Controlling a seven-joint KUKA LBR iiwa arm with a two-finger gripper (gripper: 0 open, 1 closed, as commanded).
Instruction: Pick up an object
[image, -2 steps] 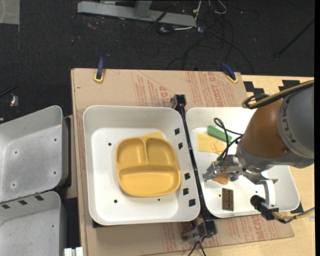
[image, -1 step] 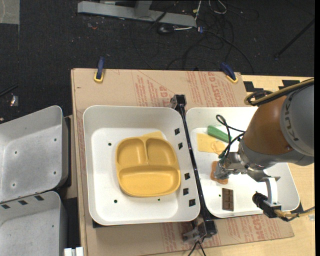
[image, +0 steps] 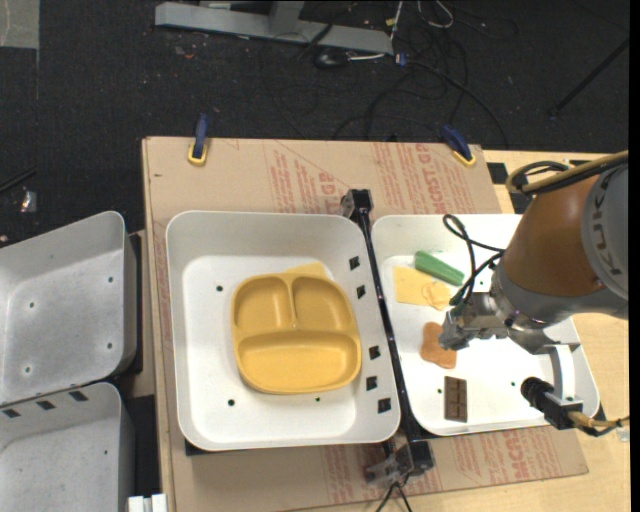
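1. My arm (image: 560, 250) is grey with an orange band above the wrist.
2. My tool (image: 462, 335) is dark grey.
3. Both bins are white: the left bin (image: 200, 250) and the right bin (image: 500, 225).
4. The divided tray (image: 296, 335) is mustard yellow.
5. At 12 o'clock from my tool lies a green block (image: 438, 266).
6. The flat piece (image: 415, 287) is pale yellow.
7. The small piece (image: 436, 347) is orange.
8. At 6 o'clock, the bar (image: 456, 399) is dark brown.
9. The desk (image: 300, 170) is tan cardboard with red print.
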